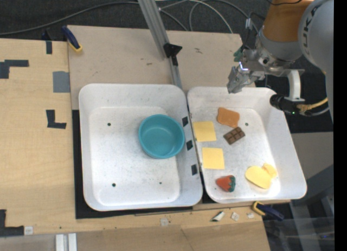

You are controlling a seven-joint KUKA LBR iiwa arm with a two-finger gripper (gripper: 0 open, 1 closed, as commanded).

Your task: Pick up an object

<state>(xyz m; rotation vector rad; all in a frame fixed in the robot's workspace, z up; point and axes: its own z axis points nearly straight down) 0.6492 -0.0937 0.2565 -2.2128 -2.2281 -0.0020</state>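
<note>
My gripper (236, 83) hangs over the far rim of the right bin (287, 152), above and slightly right of an orange bread-like piece (228, 117). Nothing shows between its fingers. Below that piece lie a brown chocolate square (234, 135), two flat yellow cheese squares (205, 131) (213, 158), a red strawberry (226, 183) and a yellow lumpy piece (259, 177) at the near right. A teal bowl (161, 136) sits upright in the left bin (103, 158), near its right side.
A slanted metal pole (157, 27) rises behind the bins. Cables (206, 11) trail across the dark floor at the back. A blue and yellow clamp (72, 39) sits on the board's far left corner, another (265, 210) near the front edge.
</note>
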